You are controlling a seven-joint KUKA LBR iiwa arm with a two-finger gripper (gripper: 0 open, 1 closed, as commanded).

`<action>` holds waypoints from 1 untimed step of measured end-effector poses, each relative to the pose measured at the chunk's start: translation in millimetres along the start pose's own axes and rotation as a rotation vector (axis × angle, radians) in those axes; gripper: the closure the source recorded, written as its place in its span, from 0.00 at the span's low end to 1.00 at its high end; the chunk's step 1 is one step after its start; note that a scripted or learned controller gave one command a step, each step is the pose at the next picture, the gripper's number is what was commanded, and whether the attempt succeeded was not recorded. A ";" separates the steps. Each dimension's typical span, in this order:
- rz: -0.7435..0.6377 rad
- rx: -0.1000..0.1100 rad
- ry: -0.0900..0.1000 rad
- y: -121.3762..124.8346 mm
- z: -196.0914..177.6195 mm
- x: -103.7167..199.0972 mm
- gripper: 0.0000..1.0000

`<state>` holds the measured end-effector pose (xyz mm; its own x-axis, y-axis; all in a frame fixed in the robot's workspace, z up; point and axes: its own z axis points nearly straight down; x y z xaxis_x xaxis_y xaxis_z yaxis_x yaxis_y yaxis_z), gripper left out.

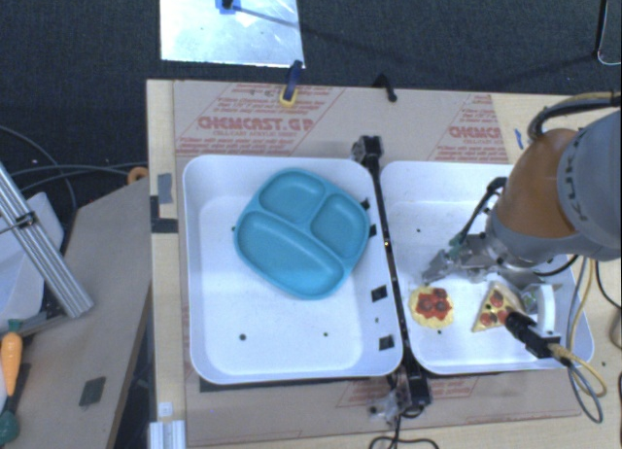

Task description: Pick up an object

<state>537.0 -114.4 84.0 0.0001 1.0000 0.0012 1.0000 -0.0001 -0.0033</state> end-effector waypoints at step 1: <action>-0.011 -0.017 0.000 32.9 -107.2 59.2 0.00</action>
<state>570.2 -55.3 191.1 -0.0112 0.9999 0.0015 0.9998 0.0112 0.0138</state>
